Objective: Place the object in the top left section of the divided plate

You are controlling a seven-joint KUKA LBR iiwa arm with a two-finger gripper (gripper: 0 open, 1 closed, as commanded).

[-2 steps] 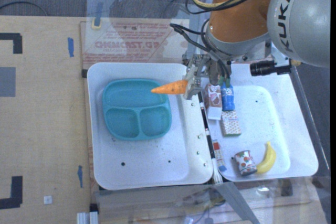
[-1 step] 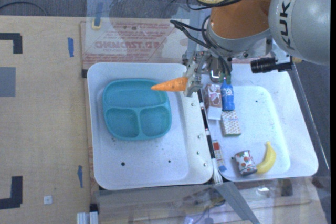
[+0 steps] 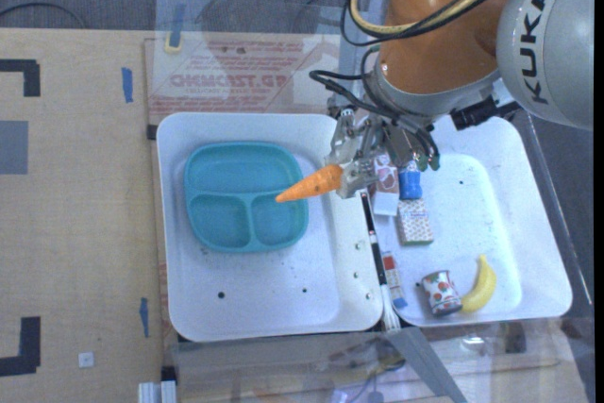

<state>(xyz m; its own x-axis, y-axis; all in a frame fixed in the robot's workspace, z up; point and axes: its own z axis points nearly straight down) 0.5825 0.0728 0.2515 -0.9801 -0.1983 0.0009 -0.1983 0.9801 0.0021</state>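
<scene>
Bench, bins; gripper [image 3: 351,173] half-hidden, carrot [image 3: 310,185].

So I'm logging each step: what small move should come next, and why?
Probably carry the carrot further left and toward the plate's upper left section: the gripper holds its thick end, but its tip is over the plate's right edge.

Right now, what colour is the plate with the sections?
Teal blue; the divided plate shows clearly in the camera view.

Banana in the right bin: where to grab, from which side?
Grip the banana mid-length from above, closing across its narrow width. It lies flat, and its lower tip sits close to the can, so avoid that end.
</scene>
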